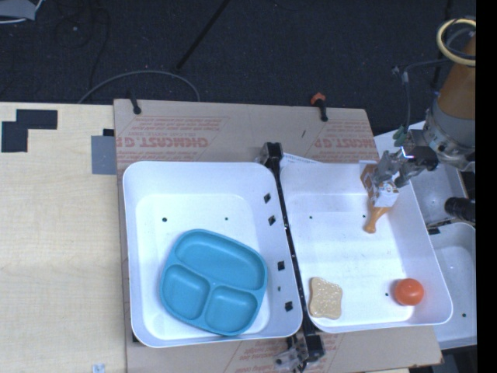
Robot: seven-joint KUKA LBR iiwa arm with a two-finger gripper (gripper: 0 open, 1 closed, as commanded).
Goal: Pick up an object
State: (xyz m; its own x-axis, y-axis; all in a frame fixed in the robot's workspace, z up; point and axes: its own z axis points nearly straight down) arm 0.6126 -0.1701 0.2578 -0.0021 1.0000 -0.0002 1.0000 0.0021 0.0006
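Across the bench [54, 231], pale wood at the view's left, lies a brown cardboard sheet [233, 130] bearing two shallow white bins side by side. Left bin [144, 200]: holds a blue divided plate [213, 282] with three compartments, lying flat toward the near side. Right bin [435, 286]: holds three smaller items. A tan, slice-shaped piece [325, 298] rests in the near left corner, just beside the black divider [283, 239] between the bins. A round orange-red ball [408, 291] sits in the near right corner, well apart from the slice. A slim orange-brown object [375, 217], elongated and standing nearly upright with a slight tilt, appears at the far right part of this bin; its lower end points to the bin floor and its upper end, capped by a pale patch, meets the gripper.

Arm [458, 92]: enters from the view's right, its orange band above the grey wrist, with the wrist over the bin's far right rim. Gripper [384, 181]: hangs directly above the slim object, touching its top; whether the tool is clenched on it or released cannot be told, since the parts blur together there.
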